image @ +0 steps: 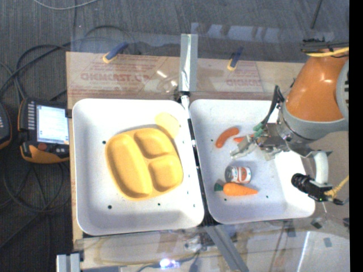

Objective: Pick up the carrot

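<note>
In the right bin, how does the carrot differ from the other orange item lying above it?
The carrot tapers to a point and carries a green top at its left end; the sausage is rounded at both ends with no green. The carrot lies nearly level near the bin's front edge, just below a small can; the sausage lies tilted, farther back, close to the claw. The sausage looks redder. Both are elongated and rest on the right bin floor.
</note>
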Robot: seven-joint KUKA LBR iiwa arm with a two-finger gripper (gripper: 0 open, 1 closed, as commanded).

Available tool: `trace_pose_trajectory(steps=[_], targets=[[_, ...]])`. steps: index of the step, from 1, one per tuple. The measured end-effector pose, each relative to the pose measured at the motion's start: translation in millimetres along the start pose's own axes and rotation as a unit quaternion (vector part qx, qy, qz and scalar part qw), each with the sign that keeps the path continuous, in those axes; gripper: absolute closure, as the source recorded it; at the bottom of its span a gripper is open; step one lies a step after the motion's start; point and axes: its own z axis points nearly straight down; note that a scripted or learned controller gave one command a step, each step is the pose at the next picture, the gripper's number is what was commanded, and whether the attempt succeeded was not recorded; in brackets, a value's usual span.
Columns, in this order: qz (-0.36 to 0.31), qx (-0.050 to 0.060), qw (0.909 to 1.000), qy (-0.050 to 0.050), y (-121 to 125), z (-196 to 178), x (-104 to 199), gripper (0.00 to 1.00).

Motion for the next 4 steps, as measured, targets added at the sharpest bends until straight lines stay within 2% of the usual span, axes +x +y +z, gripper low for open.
trace_pose_trajectory(steps=[1,2,3,4], targets=[[-0.101,-0.008,0.9949,-0.001,-17.7,129.1,-21.4,0.00],[-0.307,-0.017,0.9515,-0.005,-10.6,136.4,-19.4,0.00],[-0.309,-0.017,0.9510,-0.002,-9.5,127.6,-15.9,1.00],[-0.070,-0.001,0.9976,-0.001,33.5,52.6,54.7,1.00]])
